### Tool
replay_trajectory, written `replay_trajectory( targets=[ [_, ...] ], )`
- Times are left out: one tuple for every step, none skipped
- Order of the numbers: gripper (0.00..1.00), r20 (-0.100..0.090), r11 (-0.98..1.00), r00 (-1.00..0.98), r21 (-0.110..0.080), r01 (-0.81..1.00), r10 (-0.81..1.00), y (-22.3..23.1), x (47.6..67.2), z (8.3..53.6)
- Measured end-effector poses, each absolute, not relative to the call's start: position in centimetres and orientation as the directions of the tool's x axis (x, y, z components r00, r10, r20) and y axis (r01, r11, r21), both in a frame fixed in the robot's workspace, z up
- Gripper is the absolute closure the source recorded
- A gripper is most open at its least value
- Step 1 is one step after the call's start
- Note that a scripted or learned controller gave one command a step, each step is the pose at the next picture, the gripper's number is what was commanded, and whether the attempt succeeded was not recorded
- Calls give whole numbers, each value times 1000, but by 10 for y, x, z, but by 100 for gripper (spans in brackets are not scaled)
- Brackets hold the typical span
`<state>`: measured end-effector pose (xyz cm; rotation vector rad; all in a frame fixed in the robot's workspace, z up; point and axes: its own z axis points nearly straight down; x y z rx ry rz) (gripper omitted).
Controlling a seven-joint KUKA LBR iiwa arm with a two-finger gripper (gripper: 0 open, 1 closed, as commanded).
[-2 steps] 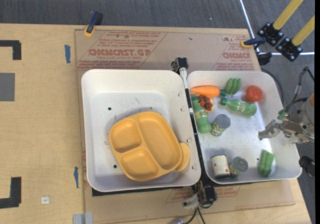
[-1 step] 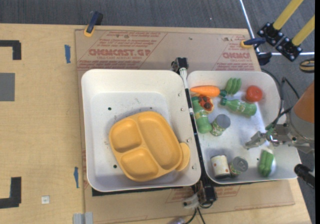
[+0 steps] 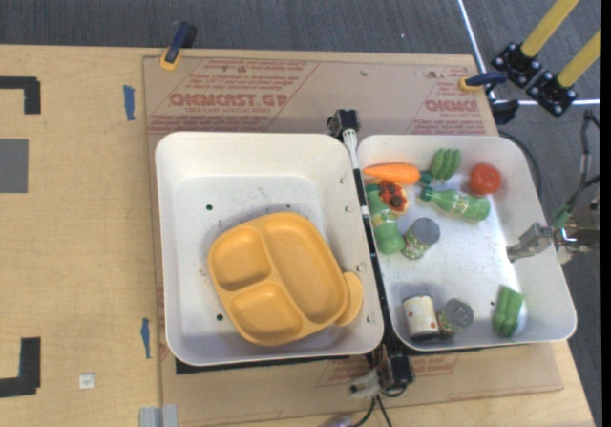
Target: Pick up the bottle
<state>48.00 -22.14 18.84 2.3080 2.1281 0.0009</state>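
A green toy bottle (image 3: 458,205) lies on its side in the right bin (image 3: 535,177), in the upper middle, with its cap pointing left. Just below and left of a red tomato (image 3: 485,178) is where it rests. My gripper (image 3: 537,242) hangs at the right bin's right rim, well to the right of the bottle and lower in the view, with nothing seen in it. Only a small grey metal part of it shows.
An orange carrot (image 3: 391,172), green vegetables (image 3: 444,164), a grey disc (image 3: 425,231), small cans (image 3: 418,313) and a green pepper (image 3: 508,310) share the right bin. The left bin (image 3: 191,186) holds a yellow divided plate (image 3: 277,277). Yellow-black stand legs (image 3: 549,24) stand at top right.
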Motion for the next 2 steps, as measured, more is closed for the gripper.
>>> replay_trajectory(
  targets=[
    [0,10,54,-54,2,999,999,-215,482,96],
    [0,0,501,-501,3,866,866,-224,481,90]
  ],
)
